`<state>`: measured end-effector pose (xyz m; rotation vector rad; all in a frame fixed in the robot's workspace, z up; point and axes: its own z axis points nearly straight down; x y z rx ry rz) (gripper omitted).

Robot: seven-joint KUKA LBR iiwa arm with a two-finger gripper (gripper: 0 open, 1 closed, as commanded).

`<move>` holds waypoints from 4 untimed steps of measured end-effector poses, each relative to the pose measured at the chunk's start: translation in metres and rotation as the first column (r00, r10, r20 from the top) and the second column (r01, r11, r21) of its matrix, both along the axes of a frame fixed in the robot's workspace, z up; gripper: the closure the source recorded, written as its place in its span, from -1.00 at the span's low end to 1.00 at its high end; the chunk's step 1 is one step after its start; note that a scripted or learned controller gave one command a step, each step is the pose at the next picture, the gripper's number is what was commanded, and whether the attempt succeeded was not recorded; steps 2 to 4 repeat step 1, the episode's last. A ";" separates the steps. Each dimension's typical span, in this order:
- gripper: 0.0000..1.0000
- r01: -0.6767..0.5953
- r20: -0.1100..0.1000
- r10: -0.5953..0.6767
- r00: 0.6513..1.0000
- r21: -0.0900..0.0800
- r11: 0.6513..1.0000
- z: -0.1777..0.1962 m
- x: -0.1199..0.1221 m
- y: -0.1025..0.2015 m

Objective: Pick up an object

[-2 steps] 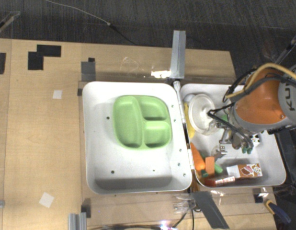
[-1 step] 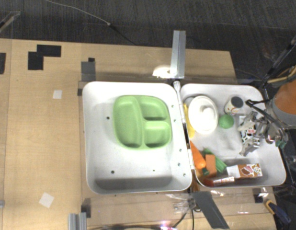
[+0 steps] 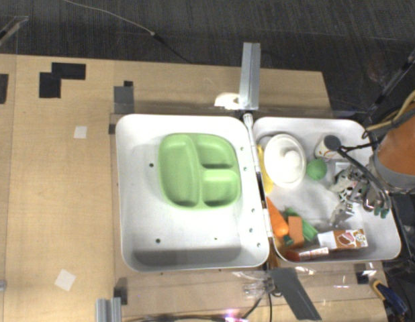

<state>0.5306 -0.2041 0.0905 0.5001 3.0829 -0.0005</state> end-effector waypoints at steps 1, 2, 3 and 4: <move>-1.00 0.020 0.012 -0.020 1.000 -0.004 1.000 0.002 -0.034 0.006; -1.00 0.020 0.012 -0.020 1.000 -0.004 1.000 0.002 -0.034 0.006; -1.00 0.020 0.012 -0.020 1.000 -0.004 1.000 0.002 -0.034 0.006; -1.00 0.020 0.012 -0.020 1.000 -0.004 1.000 0.002 -0.034 0.006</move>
